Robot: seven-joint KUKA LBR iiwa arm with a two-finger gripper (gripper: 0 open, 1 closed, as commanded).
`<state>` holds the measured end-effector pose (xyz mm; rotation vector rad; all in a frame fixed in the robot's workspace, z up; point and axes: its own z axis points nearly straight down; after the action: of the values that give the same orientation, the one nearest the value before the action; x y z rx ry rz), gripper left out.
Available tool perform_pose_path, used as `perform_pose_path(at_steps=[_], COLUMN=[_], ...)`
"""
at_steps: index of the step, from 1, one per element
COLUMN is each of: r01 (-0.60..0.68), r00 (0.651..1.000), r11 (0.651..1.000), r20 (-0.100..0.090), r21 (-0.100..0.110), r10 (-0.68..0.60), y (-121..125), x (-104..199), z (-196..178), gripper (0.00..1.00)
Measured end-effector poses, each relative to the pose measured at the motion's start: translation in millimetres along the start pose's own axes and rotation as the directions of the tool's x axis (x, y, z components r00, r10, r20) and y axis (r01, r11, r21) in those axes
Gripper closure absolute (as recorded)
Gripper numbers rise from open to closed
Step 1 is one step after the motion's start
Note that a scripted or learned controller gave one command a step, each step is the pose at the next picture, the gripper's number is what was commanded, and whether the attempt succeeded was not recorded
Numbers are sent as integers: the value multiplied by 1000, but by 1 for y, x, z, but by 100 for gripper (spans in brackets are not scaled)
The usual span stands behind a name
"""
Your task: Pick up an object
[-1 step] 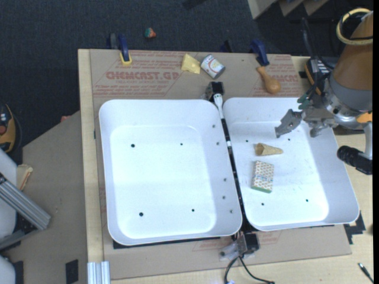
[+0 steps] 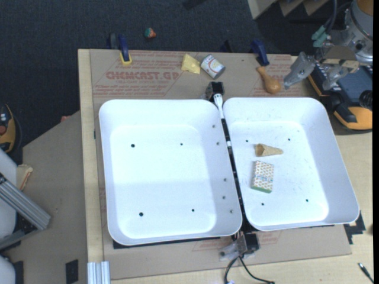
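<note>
While the arm sits at the upper right corner of the camera view, its jaws (image 2: 298,71) hang over the worktop (image 2: 95,158) just behind the right bin (image 2: 337,158), above the bin's back rim and outside it; whether they are open or closed cannot be told, and nothing shows between them. Just left of the jaws lies a tan pear-shaped object (image 2: 270,81) on the worktop, close but apart. Inside the right bin, toward its left-centre, sits a tan wedge (image 2: 267,151), and just in front of it a small patterned green-and-cream block (image 2: 263,176); the two are near each other, not touching, and well apart from the jaws. Left bin (image 2: 112,176) adjoins the right one along a dark seam. Behind the left bin, on the brown sheet, lie a yellow wedge (image 2: 190,64) and, just beside it, a small white box (image 2: 212,66). Two blue clamps (image 2: 123,47) grip the sheet's back edge. A small multicoloured ball (image 2: 150,33) rests on the dark floor beyond.
</note>
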<state>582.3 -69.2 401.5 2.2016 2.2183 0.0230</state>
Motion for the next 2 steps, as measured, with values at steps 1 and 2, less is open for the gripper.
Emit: perform_pose_path(at_steps=[1,2], r01=[-6,-2], r00=[1000,1000], r11=[1000,999], r20=[1,-4], r21=[16,38], r10=[6,2], y=[-2,-46], x=[-3,58], z=[0,123], gripper=[100,100])
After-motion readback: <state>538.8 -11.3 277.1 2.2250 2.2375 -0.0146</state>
